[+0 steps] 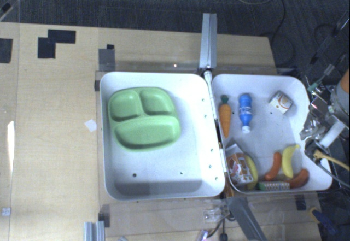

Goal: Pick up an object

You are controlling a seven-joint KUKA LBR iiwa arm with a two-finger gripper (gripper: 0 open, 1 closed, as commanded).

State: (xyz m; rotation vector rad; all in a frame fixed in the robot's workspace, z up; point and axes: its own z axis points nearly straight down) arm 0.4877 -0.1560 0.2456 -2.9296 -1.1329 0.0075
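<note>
The grey two-finger gripper (320,135) hangs at the right rim of the right white bin (257,84), at about the bin's 3 o'clock; whether it is spread or closed cannot be told from here, and nothing is seen caught in it. The nearest candidate, by my judgement, is the small yellow plastic banana (288,160), lying toward the gripper's 8 o'clock, near it. Its long axis runs roughly 12 to 6, leaning slightly toward 1, with a red-orange sausage-shaped toy (273,165) just beside it at 9 o'clock. A grasp across the banana would likely want the closing line near 3 to 9. The blue-and-white plastic bottle (245,112) stands farther off, toward the gripper's 10 o'clock
</note>
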